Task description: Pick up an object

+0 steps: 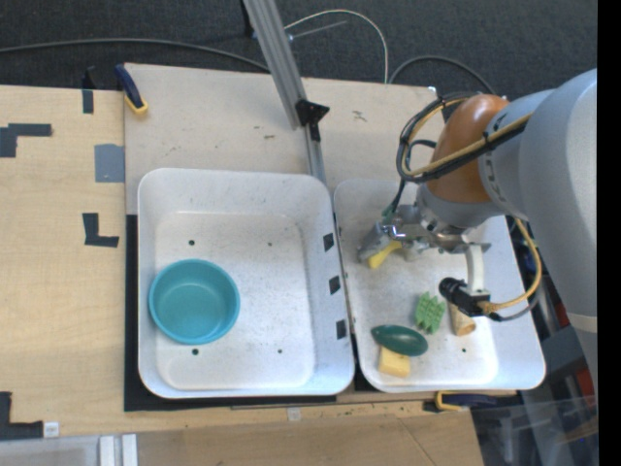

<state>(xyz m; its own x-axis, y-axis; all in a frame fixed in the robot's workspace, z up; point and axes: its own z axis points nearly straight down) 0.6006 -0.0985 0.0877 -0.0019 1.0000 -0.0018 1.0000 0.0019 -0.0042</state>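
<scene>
Pinching yellow obj (383, 254), gripper (380, 244) closed on it, right bin (514, 367).

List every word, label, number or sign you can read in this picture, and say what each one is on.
None can be read. The two white bins, the teal bowl and the arm show no lettering. The dark tape marks on the bench are plain shapes, not letters.
</scene>
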